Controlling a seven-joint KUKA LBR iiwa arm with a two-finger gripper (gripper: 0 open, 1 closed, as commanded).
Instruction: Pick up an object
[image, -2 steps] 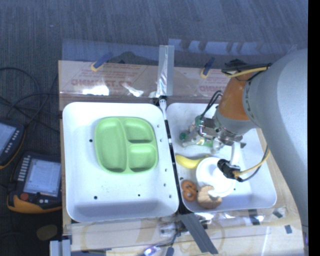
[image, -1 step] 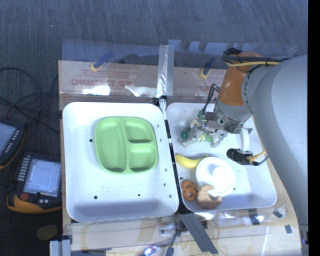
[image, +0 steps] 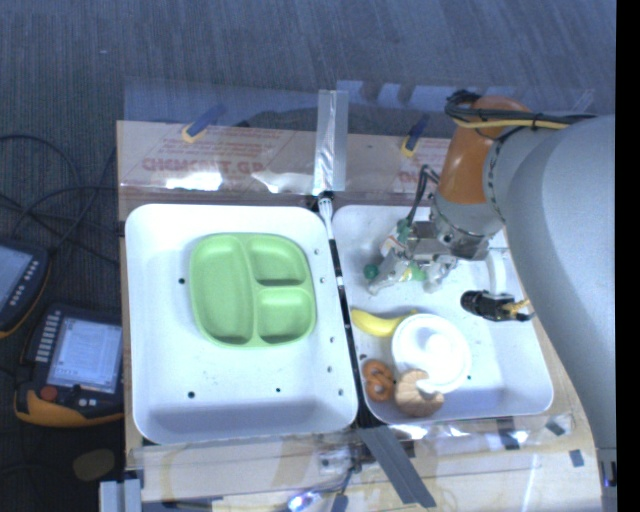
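Where the gripper (image: 408, 277) hovers, a small green object (image: 373, 270) lies.

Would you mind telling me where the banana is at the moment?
The banana lies in the right bin, near its left wall, just left of the white cup and above the pretzel.

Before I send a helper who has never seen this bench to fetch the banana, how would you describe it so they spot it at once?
Look in the right-hand white bin, the one the arm reaches into. Along its left wall, beside the round white bowl, lies the banana. It is the only yellow, curved thing there; the brown items sit nearer the front edge.
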